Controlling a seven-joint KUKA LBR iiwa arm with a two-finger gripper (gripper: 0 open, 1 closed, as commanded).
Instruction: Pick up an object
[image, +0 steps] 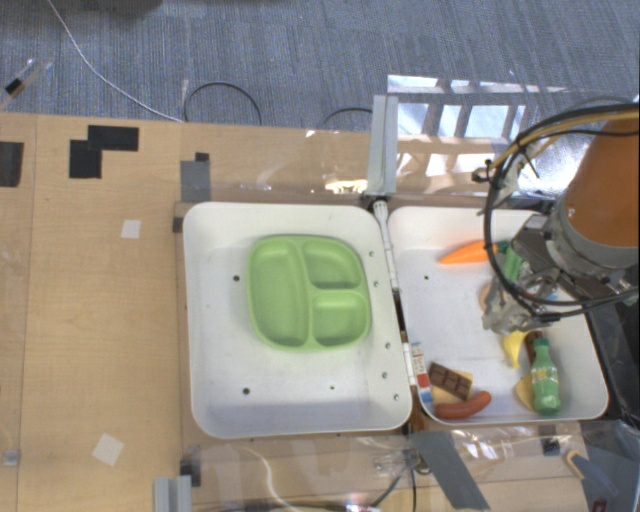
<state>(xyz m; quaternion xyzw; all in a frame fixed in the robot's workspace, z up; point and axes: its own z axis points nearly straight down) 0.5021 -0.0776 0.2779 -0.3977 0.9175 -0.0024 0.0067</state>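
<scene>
Surface: pale wood-grain bench top (90, 330) bearing black square markers at its far left corner, with blue-grey ribbed carpet (250, 50) beyond and a thin white cable trailing across it.

Left shallow white plastic bin (215, 390): rounded corners, smooth matte floor. It holds one light green three-compartment plastic tray (305, 292), lying flat near the centre.

Right shallow white plastic bin (440, 330), touching the left one along a shared edge. Contents:
- orange tapered toy carrot (462, 254), near the far wall;
- green plastic bottle (545, 378), lying near the front right corner;
- yellow curved toy banana (514, 347), just beside the bottle;
- brown segmented chocolate bar (449, 380), near the front left;
- glossy red sausage (463, 404), at the front wall.

Grey two-finger gripper (505, 318): low over the right bin's right half, above the banana, looped by black cables. Whether it is clenched or released: cannot tell.
</scene>
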